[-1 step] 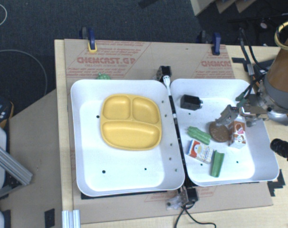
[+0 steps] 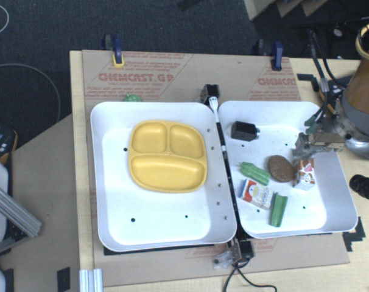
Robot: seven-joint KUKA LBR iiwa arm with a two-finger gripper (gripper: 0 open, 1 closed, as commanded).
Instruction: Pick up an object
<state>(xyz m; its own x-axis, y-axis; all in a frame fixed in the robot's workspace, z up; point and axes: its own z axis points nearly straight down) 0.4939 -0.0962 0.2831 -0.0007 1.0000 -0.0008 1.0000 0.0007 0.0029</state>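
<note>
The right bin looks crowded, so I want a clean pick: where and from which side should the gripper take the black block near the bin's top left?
Probably take the black block from straight above, fingers closing across its shorter width at mid-body. It lies flat and apart from the other items, with bare bin floor around it, so a top-down approach should meet nothing. The gripper sits to its right.

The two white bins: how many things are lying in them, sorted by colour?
Yellow: 1, the divided plate in the left bin.
Green: 2, one stick and another, right bin.
Black: 1, a small block.
Brown: 1, a round disc.
White printed packs: 2, a flat packet and a small carton.
Total: 7
</note>
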